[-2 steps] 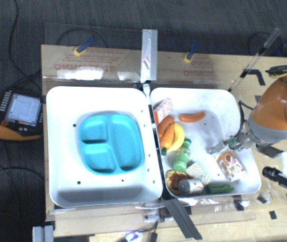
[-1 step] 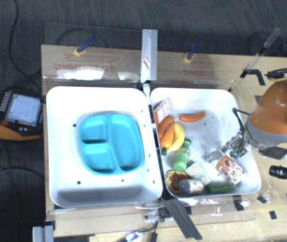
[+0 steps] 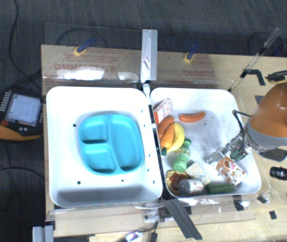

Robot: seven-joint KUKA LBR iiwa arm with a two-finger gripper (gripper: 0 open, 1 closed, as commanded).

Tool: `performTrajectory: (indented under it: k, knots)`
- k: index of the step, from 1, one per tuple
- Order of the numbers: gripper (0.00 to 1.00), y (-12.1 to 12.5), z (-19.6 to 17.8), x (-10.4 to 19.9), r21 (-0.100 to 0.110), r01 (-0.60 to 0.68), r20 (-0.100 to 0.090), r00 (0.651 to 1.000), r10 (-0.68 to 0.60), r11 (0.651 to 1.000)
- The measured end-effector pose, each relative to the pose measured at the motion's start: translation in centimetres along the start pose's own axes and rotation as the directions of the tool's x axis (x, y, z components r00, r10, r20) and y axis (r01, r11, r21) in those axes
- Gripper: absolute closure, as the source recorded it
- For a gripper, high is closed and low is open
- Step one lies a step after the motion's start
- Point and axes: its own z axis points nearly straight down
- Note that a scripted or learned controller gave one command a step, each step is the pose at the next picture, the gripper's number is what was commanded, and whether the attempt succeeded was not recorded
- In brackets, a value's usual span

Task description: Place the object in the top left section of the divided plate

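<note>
You have two white bins side by side: the left bin (image 3: 58,150) holds the blue divided plate (image 3: 112,142), its top left section bare. The right bin (image 3: 219,97) carries the clutter: bananas (image 3: 173,135), an orange hot dog (image 3: 191,117), a green bottle (image 3: 182,158) and a small printed carton (image 3: 230,170) near the bin's right side. The arm (image 3: 274,115) reaches in from the right. Its gripper (image 3: 228,153) hangs just above that carton; you cannot tell how far the fingers are parted, nor whether they grip anything.

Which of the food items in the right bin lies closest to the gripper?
The small orange-and-white carton, just below the gripper near the bin's right side. The hot dog and banana lie farther left.
</note>
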Motion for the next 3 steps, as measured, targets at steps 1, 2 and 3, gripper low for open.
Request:
performTrajectory:
  k: [1, 2, 3]
  knots:
    - [1.0, 5.9, -1.2, 0.6, 0.017, 0.18, -0.013, 0.984, -0.18, 0.984]
    - [1.0, 5.8, -0.4, -1.0, 0.018, 0.079, -0.011, 0.997, -0.079, 0.997]
    - [1.0, 2.7, -3.4, -1.9, 0.018, 0.089, -0.013, 0.996, -0.089, 0.996]
